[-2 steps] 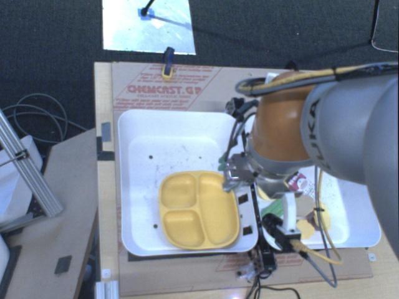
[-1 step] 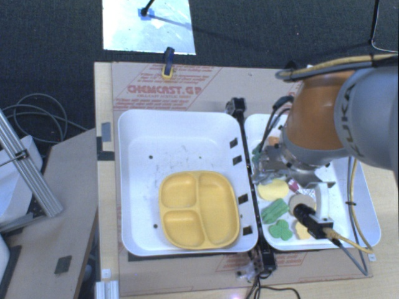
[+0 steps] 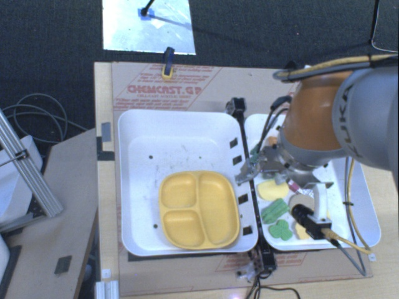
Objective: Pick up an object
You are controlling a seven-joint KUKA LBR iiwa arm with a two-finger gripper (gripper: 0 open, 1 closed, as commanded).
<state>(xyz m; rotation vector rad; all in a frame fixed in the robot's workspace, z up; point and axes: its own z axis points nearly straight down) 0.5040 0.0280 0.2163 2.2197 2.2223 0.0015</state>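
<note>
We see the gripper (image 3: 278, 167) low over the right bin (image 3: 373, 229) — its grip we cannot tell. Yellow toy (image 3: 272, 190) and green toys (image 3: 275, 220) sit near the bin's left wall; the yellow tray (image 3: 199, 208) fills the left bin's (image 3: 143, 136) near edge.

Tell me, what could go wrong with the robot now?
The right bin holds toys packed close: a yellow piece and green pieces lie touching, so the tool may nudge one while reaching for another, or lift two. The arm also hangs low near the wall between the bins and could bump it.
</note>
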